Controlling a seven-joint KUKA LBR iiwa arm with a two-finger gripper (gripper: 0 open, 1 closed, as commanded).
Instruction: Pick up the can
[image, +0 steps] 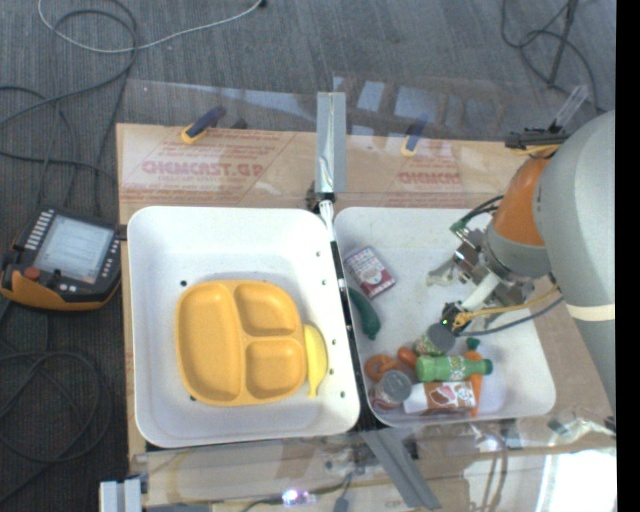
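— Can: where is it seen?
— One is lying among the clutter at the right bin's front edge, beside one green bottle.
— And the arm?
— It is reached in from the right, jaws angled down above the clutter; their state cannot be told.

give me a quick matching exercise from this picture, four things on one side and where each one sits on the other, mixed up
Things:
1. yellow divided tray
2. can
3. red packet
4. teach pendant

Places:
A. on the floor, beyond the left bin's outer side
B. near corner of the right bin, among the clutter
C. middle of the left bin
D. far part of the right bin, close to the divider

Pairs: 1-C, 2-B, 3-D, 4-A
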